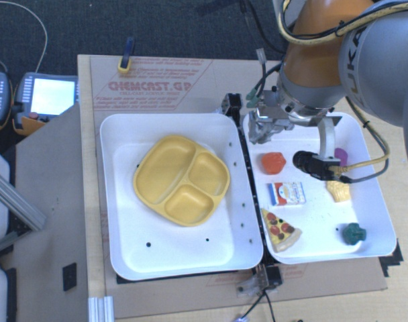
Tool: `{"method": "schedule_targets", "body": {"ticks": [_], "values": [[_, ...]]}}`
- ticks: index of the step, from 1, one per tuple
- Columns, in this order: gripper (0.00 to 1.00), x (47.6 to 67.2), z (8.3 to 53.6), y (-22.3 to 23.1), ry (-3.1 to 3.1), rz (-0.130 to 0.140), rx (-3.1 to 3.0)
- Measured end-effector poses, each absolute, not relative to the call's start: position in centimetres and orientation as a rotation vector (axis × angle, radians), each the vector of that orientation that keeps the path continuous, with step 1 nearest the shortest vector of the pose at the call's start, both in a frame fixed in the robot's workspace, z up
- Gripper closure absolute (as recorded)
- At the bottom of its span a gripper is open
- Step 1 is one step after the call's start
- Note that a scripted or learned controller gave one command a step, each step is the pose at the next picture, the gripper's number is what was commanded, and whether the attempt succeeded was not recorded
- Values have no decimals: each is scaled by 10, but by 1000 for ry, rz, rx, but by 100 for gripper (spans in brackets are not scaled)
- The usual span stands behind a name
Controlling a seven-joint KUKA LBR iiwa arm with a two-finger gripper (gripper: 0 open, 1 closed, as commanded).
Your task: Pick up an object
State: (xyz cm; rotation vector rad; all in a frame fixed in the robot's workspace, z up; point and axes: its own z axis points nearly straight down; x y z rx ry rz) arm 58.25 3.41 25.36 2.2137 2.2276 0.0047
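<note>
My gripper (260,130) hangs over the upper left corner of the right bin (375,210), just above and left of a red toy (273,162). Nothing shows in its grasp. Below the red toy lies a small white, blue and red carton (286,193). A pizza slice toy (282,231) rests near the bin's lower left corner. A yellow crumbly piece (338,191) and a purple item (340,156) sit to the right, partly behind a black part of the arm (311,164). A dark green toy (353,233) lies at the lower right.
The left bin (123,240) holds a yellow divided plate (182,178). The ridge between the bins runs just left of the gripper. The grey and orange arm (331,39) covers the right bin's top. Cables loop beside the wrist.
</note>
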Motion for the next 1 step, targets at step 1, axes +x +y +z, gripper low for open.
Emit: {"method": "schedule_targets", "body": {"ticks": [1], "values": [[100,599,245,92,2229,4,2214]]}}
